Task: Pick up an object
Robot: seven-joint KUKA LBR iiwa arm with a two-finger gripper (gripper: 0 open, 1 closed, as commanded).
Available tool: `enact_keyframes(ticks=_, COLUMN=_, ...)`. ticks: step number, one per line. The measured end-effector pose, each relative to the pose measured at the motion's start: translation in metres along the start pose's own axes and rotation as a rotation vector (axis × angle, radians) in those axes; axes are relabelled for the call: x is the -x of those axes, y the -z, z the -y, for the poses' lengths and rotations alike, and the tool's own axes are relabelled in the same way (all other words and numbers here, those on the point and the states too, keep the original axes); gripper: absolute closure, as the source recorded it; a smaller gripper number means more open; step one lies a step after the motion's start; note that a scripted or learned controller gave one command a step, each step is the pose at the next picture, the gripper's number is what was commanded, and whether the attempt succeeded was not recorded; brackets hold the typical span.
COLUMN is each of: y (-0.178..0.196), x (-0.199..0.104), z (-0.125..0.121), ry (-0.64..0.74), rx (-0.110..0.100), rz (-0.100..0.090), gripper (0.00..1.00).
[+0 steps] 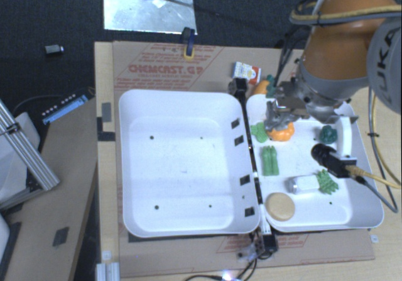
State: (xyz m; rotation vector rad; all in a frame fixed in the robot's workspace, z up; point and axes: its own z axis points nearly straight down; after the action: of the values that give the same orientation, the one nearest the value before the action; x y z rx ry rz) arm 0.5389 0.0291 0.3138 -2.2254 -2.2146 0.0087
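Right now your gripper (276, 124) hangs low over the far-left part of the right bin (361, 210), directly above the orange piece (282, 134) that lies near the divider between the two bins. Whether the jaws are apart or together cannot be told; the wrist hides them. A green leafy piece (258, 131) lies just beside the orange one on its left, and a green ridged piece (270, 160) sits nearer the front. If the orange piece is your target, centre over it and keep clear of the leafy neighbour so only one thing is taken. Descend straight, close only once the piece sits between the jaws, then lift slowly and check it rises with you. The left bin (132, 166) offers room for the drop.
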Motion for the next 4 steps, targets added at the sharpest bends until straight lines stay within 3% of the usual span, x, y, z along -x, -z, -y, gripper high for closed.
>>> enact_keyframes(ticks=1, y=-0.043, x=0.003, z=-0.004, ry=0.005, rx=0.003, rz=-0.002, gripper=1.00)
enact_keyframes(ticks=2, y=-0.041, x=0.003, z=-0.004, ry=0.006, rx=0.007, rz=-0.003, gripper=0.00)
enact_keyframes(ticks=3, y=-0.117, x=-0.011, z=-0.091, ry=0.010, rx=0.003, rz=-0.002, gripper=0.00)
enact_keyframes(ticks=4, y=-0.078, x=-0.067, z=-0.078, ry=0.014, rx=0.010, rz=-0.006, gripper=0.00)
